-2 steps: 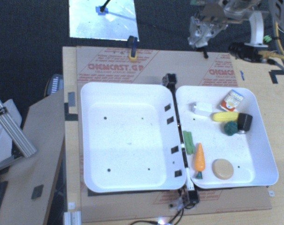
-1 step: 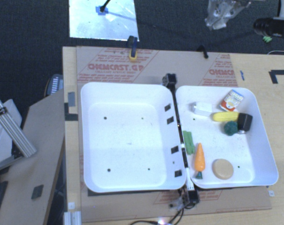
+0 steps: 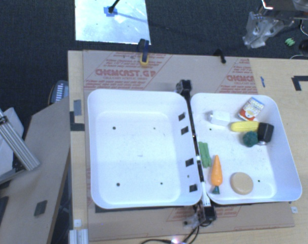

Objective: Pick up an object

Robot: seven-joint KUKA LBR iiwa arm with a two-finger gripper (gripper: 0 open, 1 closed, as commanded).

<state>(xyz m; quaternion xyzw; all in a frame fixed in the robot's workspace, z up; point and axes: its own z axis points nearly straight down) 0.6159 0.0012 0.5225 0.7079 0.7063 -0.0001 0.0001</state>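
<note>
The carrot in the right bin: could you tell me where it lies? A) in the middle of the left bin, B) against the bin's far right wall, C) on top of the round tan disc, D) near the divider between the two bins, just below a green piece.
D: the carrot lies in the right bin close to the divider, just below the green piece, apart from the tan disc.

We see a brown board (image 3: 159, 70) with red print lying under two white bins (image 3: 139, 98). A yellow clamp (image 3: 143, 52) grips its far edge. Beyond it a shiny metal sheet (image 3: 111, 13) lies on dark carpet (image 3: 32, 29). A metal rail (image 3: 11, 139) leans at left.
</note>
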